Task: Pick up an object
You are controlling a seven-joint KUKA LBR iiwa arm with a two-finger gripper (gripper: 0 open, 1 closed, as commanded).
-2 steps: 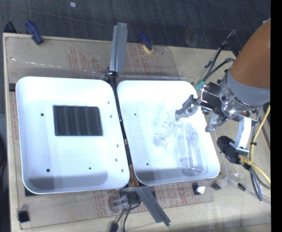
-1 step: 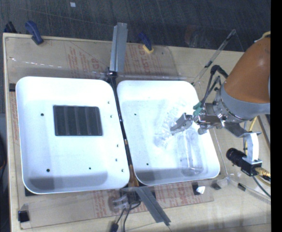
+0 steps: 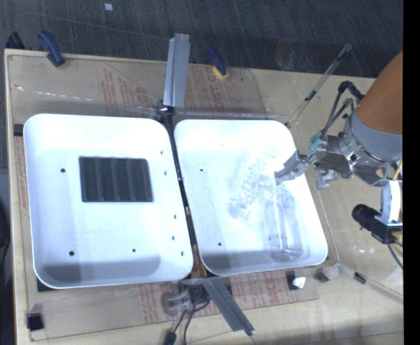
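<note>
The two-finger metal gripper sits at the right rim of the right-hand shallow white bin, its fingers reaching in over that rim. From where I stand I cannot tell how far the fingers are parted, and nothing can be seen held between them. Behind it, the grey wrist and orange band of the arm extend off to the right of that bin, with cables looped alongside.

Just inward of the gripper, within the right-hand bin, lie the candidate objects: a clear plastic bottle lying towards the near right corner, and a crumpled clear plastic piece just left of the gripper tip, toward the bin's middle. Whether the two touch is not discernible.

The left-hand shallow white bin adjoins the right-hand bin along its left side and holds a dark ribbed rectangular block.

Risks, as judged: both clear items are nearly invisible against the white floor, so a grasp may be mis-aimed. The bottle is smooth and rounded and could roll or squirt out of closing fingers. The crumpled piece is flimsy and could deform or slip. The fingers work close to the rim and could strike it.

Faint red printing shows on the bench sheet around the right-hand bin; it is not legible.
</note>
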